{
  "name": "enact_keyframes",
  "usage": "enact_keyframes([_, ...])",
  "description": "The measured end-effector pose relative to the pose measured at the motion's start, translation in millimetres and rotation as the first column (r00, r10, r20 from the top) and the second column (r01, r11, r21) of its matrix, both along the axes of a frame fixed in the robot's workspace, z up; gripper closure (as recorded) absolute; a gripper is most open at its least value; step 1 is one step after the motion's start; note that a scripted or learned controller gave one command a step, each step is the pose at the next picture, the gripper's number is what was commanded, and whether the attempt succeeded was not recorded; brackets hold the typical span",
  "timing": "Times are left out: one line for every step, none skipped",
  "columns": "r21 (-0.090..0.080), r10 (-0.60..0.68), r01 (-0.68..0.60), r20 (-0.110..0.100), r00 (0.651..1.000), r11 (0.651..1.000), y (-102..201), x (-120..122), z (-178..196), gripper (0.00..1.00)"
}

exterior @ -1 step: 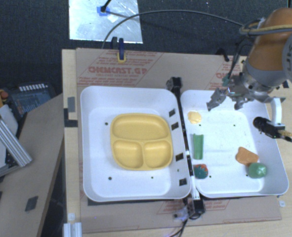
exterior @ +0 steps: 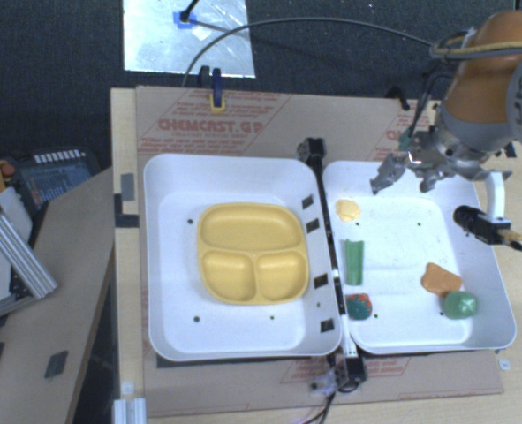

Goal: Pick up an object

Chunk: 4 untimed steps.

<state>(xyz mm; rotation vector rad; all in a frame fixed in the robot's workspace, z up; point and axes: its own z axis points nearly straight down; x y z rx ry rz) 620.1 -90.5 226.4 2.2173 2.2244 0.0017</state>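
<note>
My gripper (exterior: 408,177) hangs over the far edge of the right bin (exterior: 402,338). It is open and nothing lies between its fingers. In that bin, a small pale yellow piece (exterior: 348,209) lies near the far left corner, below and left of the gripper. A green stick (exterior: 354,261) lies along the left wall. A teal and red lump (exterior: 359,306) sits at the near left. An orange piece (exterior: 441,278) and a green ball (exterior: 460,305) rest together at the near right.
The left bin (exterior: 168,325) holds a yellow divided tray (exterior: 250,252). A black divider (exterior: 324,228) runs between the bins. The arm's orange band (exterior: 506,30) and a black fitting (exterior: 475,222) stand over the right bin's far right side.
</note>
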Motion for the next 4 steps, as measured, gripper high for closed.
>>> enact_keyframes([0.0,-0.002,0.002,-0.001,1.0,1.0,-8,-5,-51,0.0])
enact_keyframes([0.0,0.001,-0.001,0.0,1.0,1.0,-1,0,-95,0.0])
enact_keyframes([0.0,-0.001,0.001,0.0,1.0,1.0,-1,1,-143,0.0])
enact_keyframes([-0.001,-0.002,0.002,0.002,1.0,1.0,-1,2,-131,1.0])
